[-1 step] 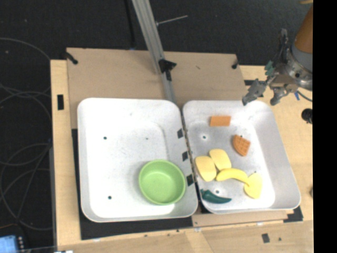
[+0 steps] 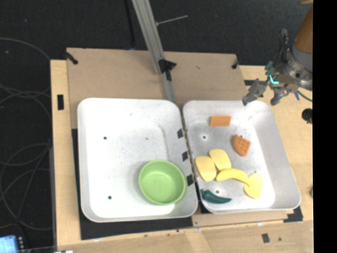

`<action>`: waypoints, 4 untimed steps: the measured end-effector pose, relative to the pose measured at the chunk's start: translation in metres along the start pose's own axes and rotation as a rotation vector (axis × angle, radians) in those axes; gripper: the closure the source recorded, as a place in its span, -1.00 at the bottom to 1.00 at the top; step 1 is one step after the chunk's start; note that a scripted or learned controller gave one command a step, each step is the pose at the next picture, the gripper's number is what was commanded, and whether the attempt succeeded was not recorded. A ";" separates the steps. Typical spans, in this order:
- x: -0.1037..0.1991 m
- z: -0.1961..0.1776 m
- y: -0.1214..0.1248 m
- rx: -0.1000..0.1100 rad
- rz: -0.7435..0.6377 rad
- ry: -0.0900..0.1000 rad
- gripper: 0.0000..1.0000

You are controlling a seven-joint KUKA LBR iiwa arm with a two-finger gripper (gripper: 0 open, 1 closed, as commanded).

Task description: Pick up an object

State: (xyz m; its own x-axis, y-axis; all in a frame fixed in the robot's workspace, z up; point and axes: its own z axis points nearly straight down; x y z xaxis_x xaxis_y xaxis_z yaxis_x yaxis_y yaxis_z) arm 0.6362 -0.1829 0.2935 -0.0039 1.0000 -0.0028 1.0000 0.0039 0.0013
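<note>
Two shallow white bins on a bench, viewed from above at a slant. The gripper hangs over the upper right corner of the right bin, its two fingers spread apart with nothing between them and touching no object. Closest to it, just down and to its left in the view, lies an orange block; further below sits a brown wedge-shaped piece. Well below the gripper, toward the near end of the same bin, a cluster is packed together: two pale yellow pieces, a banana touching them, a yellow lemon-like piece beside the banana's tip, and a dark green pepper at the bin's near edge. Far to the gripper's lower left, the left bin holds a green bowl, upright. A metal post rises behind the bins, well apart from the gripper
</note>
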 end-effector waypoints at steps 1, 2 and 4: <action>-0.002 0.063 0.001 0.006 0.004 0.001 -1.00; 0.006 0.120 -0.002 0.006 0.003 0.001 -1.00; 0.000 0.148 0.001 -0.004 0.005 -0.001 1.00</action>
State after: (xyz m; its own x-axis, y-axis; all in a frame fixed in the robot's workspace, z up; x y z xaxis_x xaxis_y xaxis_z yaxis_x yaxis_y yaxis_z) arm 0.6374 -0.1832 0.1455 0.0015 1.0000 -0.0034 1.0000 -0.0015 0.0051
